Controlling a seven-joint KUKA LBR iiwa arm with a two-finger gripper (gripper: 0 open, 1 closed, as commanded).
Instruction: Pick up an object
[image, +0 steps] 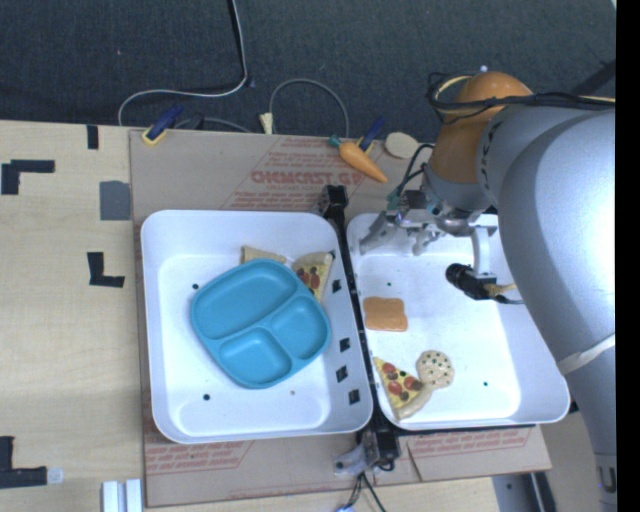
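Observation:
My gripper (400, 236) hangs over the far left corner of the right bin (500, 340), under the grey arm with its orange band. Its grey fingers (374, 233) stand apart with nothing between them. In that bin lie an orange toast square (385, 314), a pizza slice (400, 386) and a cookie (435, 368), all nearer the front than the gripper. The left bin (170, 330) holds a blue divided plate (260, 322). A second pizza slice (315, 270) and a tan piece (260, 256) stick out from under the plate's far edge.
A toy carrot (360, 160) lies on the cardboard behind the bins. A black divider (345, 300) runs between the two bins. Cables loop across the dark floor at the back. A black part (470, 280) of the arm reaches over the right bin.

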